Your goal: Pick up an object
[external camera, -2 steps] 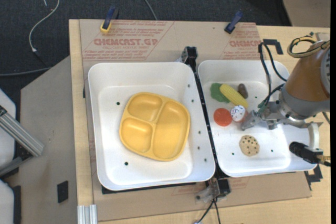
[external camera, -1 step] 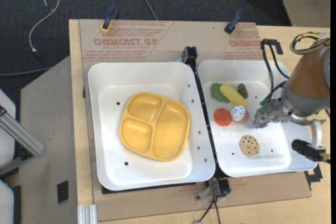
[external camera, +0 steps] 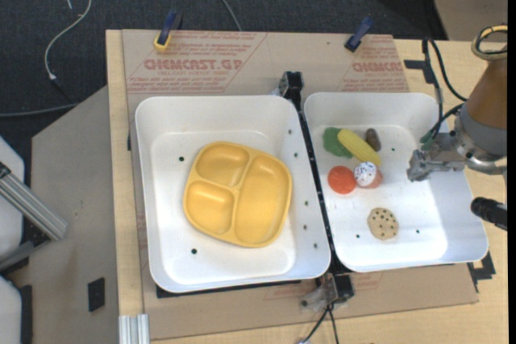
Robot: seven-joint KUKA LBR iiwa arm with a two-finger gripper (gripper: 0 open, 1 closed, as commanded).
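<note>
Two shallow white bins sit side by side on the bench. The left bin [external camera: 153, 173] holds a yellow divided plate [external camera: 238, 193] with three compartments, lying flat near its middle. The right bin [external camera: 451, 242] holds a cluster of small items toward its left side: a green piece [external camera: 333, 141] touching a yellow corn cob [external camera: 357, 146], a small dark brown object [external camera: 372, 138] just beside the cob, an orange-red round piece [external camera: 342, 180] touching a white spotted die [external camera: 367, 173], and a cookie [external camera: 383, 223] lying apart, nearer the front. The gripper [external camera: 421, 165] hangs over the right bin's right side, well apart from the items; whether it is open or closed cannot be told, and nothing is seen in it.
</note>
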